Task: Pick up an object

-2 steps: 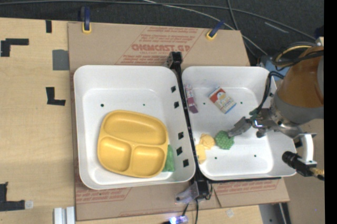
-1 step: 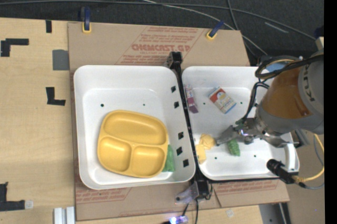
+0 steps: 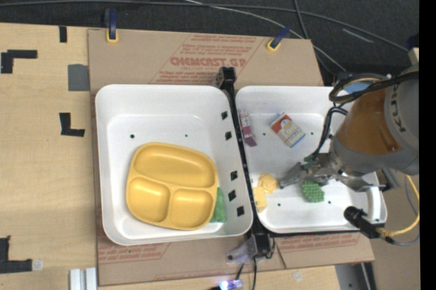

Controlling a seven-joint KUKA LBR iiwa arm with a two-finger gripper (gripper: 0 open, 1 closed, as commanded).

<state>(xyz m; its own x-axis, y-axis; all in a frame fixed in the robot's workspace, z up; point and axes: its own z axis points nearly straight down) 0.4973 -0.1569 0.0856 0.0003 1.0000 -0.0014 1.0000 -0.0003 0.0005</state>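
Yellow tray (image 3: 172, 185) in left bin (image 3: 112, 105)

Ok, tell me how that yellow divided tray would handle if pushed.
The yellow tray looks moulded and stiff, so it would likely slide whole. It sits flat and wide, so tipping seems unlikely. It nearly fills the left bin, so it should soon meet a wall.

The arm (image 3: 381, 129) hides the right bin's (image 3: 272, 217) far right side.
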